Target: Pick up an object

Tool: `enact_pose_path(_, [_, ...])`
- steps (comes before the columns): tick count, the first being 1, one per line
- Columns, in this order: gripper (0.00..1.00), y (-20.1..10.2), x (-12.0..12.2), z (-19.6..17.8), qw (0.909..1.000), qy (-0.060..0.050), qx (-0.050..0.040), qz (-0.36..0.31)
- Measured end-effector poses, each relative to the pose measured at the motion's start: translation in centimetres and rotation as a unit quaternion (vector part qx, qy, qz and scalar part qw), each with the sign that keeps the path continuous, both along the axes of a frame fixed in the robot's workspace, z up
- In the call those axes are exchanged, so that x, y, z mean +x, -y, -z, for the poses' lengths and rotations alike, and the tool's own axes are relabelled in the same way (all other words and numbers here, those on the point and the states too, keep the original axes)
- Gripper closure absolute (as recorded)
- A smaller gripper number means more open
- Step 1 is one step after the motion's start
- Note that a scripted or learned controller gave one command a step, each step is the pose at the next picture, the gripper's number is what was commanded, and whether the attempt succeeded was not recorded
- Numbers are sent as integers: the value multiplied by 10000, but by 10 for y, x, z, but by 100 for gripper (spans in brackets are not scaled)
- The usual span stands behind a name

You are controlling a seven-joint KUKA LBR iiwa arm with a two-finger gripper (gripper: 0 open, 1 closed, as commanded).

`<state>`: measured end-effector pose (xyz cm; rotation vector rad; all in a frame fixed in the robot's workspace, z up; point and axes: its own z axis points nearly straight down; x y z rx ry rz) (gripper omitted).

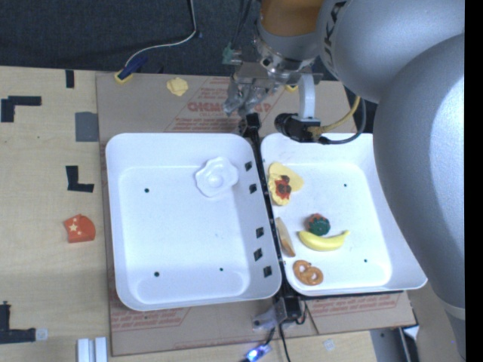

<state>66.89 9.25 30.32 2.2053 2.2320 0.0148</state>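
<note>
1. The gripper (249, 104) is seen at the top of the camera view, above the far rims of the two bins, near the place where they meet. It hangs below the orange band (290, 6) of the arm.
2. Whether its fingers are apart or together cannot be told, because the parts there are small and dark. No object is seen between them.
3. In the left bin (136, 277) a white fried egg (215, 176) is lying, near the far right part of the floor.
4. In the right bin (377, 202) several toy foods are placed along the left side: a yellow slice with a red topping (283, 184), a brown stick (284, 237) beside the left wall, a dark green and red piece (318, 223), a banana (323, 240) touching it from below, and a pretzel (308, 273) close to the near rim.
5. A red piece (79, 228) is lying on the bench well apart from the left bin, on its left.
6. A small yellow piece (177, 87) is lying on the cardboard (151, 111) behind the left bin.
</note>
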Motion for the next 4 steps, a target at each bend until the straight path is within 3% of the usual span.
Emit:
enact_pose_path(1, [100,-119,-2,-23,10000,-34,-2,-2])
enact_pose_path(2, [100,-141,-53,-138,10000,-30,-7,29])
enact_pose_path(3, [100,-141,-36,-238,10000,-1,-3,40])
enact_pose_path(4, [0,-141,-37,-231,10000,-54,-25,49])
